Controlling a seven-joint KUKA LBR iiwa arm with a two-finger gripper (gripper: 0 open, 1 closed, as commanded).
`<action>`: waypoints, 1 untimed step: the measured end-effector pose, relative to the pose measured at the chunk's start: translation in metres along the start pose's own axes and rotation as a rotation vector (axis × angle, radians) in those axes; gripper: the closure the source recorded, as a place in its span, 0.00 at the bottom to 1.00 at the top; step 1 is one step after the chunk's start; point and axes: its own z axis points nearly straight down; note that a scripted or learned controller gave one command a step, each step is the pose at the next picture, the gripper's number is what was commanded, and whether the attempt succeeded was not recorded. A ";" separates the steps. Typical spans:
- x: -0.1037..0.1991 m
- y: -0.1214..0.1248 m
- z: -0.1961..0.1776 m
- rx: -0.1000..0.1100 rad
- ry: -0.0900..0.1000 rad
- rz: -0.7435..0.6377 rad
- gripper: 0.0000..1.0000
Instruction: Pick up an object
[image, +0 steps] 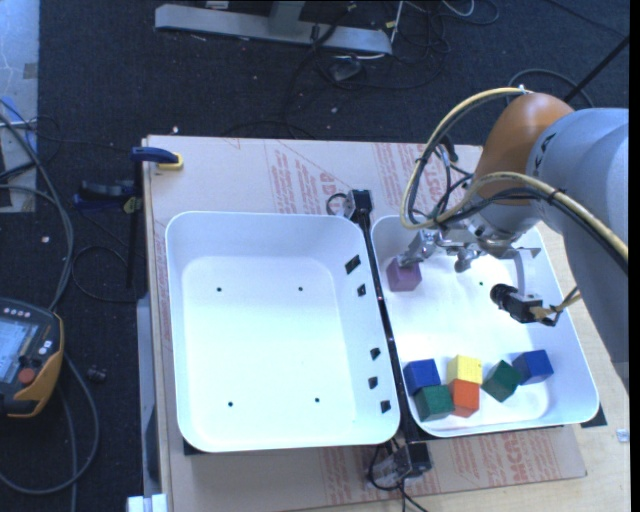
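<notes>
Cardboard-topped bench, right bin (560, 330): gripper (418, 250) is poised beside purple block (404, 275) — finger state cannot be told — centring is advised before closing.

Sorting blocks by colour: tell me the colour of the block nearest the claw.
Purple, a pale mauve block, seen in the camera view.

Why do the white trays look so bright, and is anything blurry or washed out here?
In the camera view, strong overhead light nearly washes out the left bin and right bin; the purple block casts a soft shadow, the coloured cubes stay fairly sharp, and the arm looks slightly soft at the right.
</notes>
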 end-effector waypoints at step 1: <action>0.000 0.000 0.000 0.000 0.000 0.000 0.00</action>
